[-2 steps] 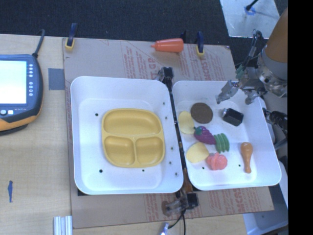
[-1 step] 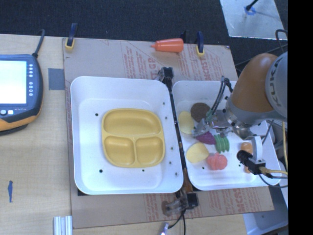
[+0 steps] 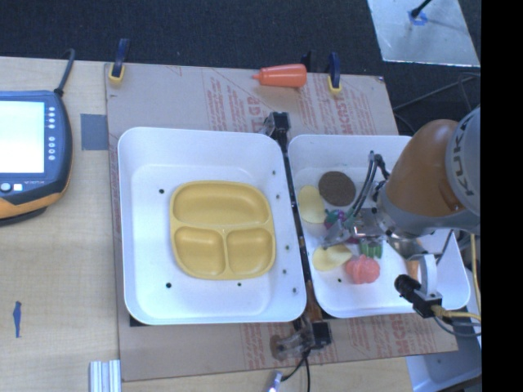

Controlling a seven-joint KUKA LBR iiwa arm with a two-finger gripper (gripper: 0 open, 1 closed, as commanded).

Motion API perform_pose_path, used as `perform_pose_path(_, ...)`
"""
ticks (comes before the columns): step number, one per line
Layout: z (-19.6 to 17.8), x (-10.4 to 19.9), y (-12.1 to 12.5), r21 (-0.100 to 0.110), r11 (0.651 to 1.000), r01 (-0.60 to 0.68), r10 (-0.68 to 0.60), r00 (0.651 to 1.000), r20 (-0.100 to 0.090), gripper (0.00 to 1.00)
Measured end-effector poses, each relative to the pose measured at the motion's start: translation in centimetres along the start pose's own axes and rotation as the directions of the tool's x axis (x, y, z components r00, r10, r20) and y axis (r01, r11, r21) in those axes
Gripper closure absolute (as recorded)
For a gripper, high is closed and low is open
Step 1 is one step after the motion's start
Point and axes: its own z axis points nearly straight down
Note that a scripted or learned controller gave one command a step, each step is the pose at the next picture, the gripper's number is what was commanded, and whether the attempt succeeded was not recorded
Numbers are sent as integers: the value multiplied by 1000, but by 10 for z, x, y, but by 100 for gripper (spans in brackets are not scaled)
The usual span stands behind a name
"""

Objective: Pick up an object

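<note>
The right bin (image 3: 458,288) holds several toy foods: a brown disc (image 3: 336,188), a pale yellow slice (image 3: 310,205), a second yellow slice (image 3: 328,258), a red fruit with a green top (image 3: 362,269) and a small green and purple piece (image 3: 333,217). My gripper (image 3: 350,233) reaches in from the right and hangs low over the middle of this pile, between the two yellow slices and just above-left of the red fruit. The wrist hides whatever lies directly beneath it.
The left bin (image 3: 139,219) carries a yellow divided plate (image 3: 222,227). An orange carrot-shaped toy (image 3: 283,75) lies on the cardboard behind the bins. A teach pendant (image 3: 24,149) rests at the far left. Clamps sit at the board's back edge.
</note>
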Motion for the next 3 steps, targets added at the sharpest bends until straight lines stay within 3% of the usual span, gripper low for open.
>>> perform_pose_path(1, 1, 6, 7, 5, 1000, -4, 4, 1000, 2, 0)
perform_pose_path(2, 1, 6, 37, 6, 1000, -2, 2, 1000, 0, 0)
perform_pose_path(3, -60, -24, 146, 9, 1000, -2, 2, 1000, -3, 0)
